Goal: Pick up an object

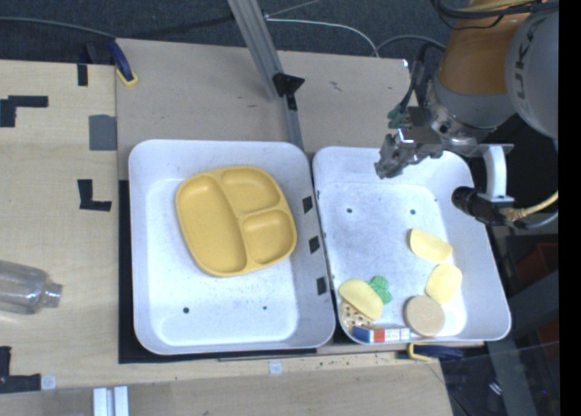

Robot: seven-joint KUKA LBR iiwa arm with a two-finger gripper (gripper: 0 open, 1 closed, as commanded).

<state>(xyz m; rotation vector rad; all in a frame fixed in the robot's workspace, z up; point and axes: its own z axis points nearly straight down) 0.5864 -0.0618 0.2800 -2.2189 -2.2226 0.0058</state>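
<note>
Two shallow white bins sit side by side on the pale wooden bench [54, 223]: the left bin [150, 251] and the right bin [363, 178]. One yellow three-compartment plastic plate [236, 219] lies in the left bin. In the right bin, gathered toward its near right corner, are three pale yellow food-shaped pieces [430, 245], one round tan biscuit-like disc [424, 315], one small green leafy piece [379, 287] and one flat card with red and blue print [377, 333]. One clear plastic bottle [25, 288] lies on the bench, far left. The grey gripper [392, 162] hangs above the right bin's far edge, well apart from those pieces, nothing visibly held; how far open it is, I cannot tell.
</note>
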